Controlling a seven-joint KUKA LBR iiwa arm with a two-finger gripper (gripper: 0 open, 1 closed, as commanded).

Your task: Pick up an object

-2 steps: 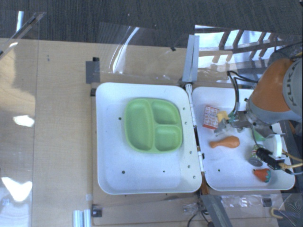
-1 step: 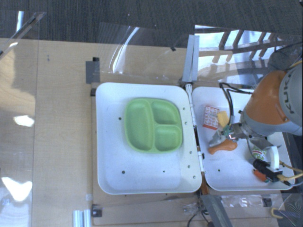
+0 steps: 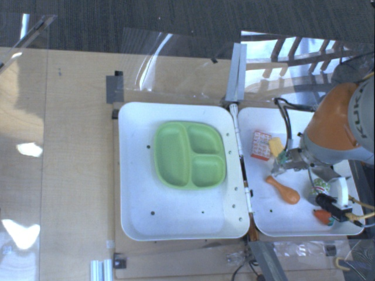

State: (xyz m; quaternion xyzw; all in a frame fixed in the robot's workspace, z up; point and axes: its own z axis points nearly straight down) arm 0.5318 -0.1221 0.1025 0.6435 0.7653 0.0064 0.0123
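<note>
The robot's hand (image 3: 283,161) hangs just above the orange wooden spoon (image 3: 283,190) in the right white bin (image 3: 261,218). I cannot tell its grip.

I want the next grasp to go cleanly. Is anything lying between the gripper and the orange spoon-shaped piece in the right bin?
Nothing visible. The gripper hangs just above the orange spoon-shaped piece, with bare bin floor between them. The small red-and-white packet lies off to the side.
</note>
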